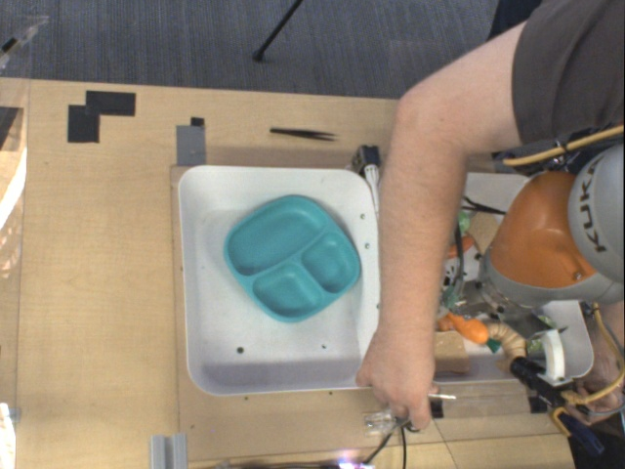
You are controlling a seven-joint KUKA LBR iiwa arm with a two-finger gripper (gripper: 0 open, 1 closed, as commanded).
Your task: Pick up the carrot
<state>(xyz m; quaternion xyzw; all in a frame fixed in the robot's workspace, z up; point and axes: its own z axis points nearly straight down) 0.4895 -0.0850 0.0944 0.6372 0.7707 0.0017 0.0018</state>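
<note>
Just beside the hand [493, 335] lies the carrot [472, 330] — whether that hand is open or closed, I cannot tell.

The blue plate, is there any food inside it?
No food: the blue plate shows three bare hollows, and it lies in the left white bin. A person's arm covers much of the other bin.

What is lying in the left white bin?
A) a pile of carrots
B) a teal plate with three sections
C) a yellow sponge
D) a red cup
B: the left white bin holds a teal divided plate with three compartments, lying roughly in its middle; no cup, carrots or sponge can be seen in that bin.
</note>
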